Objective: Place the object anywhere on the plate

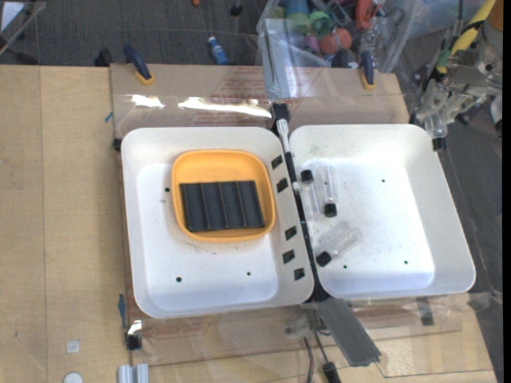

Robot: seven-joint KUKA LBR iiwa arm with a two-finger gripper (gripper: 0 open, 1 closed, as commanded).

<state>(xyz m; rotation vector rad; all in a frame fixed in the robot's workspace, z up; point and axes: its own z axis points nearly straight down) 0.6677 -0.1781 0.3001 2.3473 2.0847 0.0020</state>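
We see the black ribbed rectangular block [222,206] on the orange plastic plate [219,159], long axis sideways, far left of the gripper [441,106]; whether the gripper is spread or closed we cannot tell.

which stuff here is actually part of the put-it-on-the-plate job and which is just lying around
Belongs to the job:
orange plate in the left bin
black ridged block, lying on the plate

Just lying about:
clear pieces in the right bin
clear tub of toys behind the bins

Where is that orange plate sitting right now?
The orange plate lies in the left white bin, toward its back, with a black ridged block resting on it.
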